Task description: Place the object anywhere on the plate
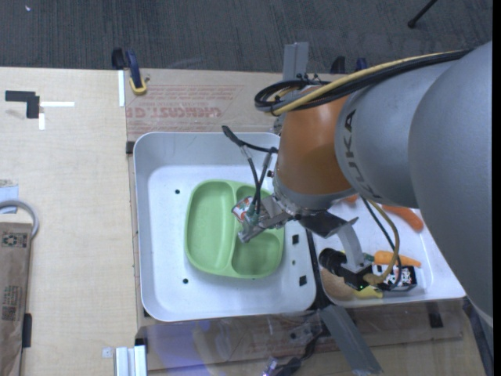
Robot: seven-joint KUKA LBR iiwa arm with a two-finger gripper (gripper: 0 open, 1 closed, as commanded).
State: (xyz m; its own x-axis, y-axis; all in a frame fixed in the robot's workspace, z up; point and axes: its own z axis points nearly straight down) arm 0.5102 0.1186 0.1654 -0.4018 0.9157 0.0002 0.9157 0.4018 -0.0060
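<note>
Right now I see my gripper [249, 224] low over the green plate [211, 225], near the ridge that splits the plate into two compartments. Something small with red and white markings [243, 207] sits at the gripper's tip, but I cannot tell whether the fingers are clamped on it or whether it rests on the plate beside them. Above the gripper rises the orange band [309, 151] of the arm, then the broad grey body reaching in from the right. The plate lies in the left white bin [156, 210]. In the right bin [438, 284], partly hidden by the arm, lie an orange carrot-like piece [403, 216] and a small dark item [399, 276].
</note>
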